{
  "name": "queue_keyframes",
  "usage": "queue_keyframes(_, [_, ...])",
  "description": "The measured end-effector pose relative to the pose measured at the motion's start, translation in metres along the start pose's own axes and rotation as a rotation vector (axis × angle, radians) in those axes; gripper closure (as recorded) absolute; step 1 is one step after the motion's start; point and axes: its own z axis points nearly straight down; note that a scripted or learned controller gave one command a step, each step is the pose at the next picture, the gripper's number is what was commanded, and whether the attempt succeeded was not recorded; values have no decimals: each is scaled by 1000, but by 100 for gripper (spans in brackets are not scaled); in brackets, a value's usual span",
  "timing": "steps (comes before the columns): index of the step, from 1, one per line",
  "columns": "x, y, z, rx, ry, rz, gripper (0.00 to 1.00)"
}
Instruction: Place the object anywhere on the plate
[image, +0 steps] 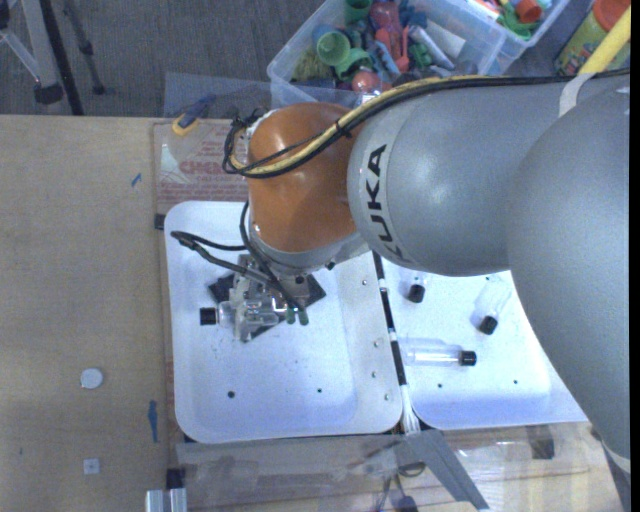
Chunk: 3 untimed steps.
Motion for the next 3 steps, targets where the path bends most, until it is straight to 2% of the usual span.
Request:
queue_keyframes(1, [33,0,83,-2,-3,181,100])
queue_keyframes(2, [76,1,66,1,2,-135,100])
queue_keyframes(3, [64,-116,87,3,-12,-221,100])
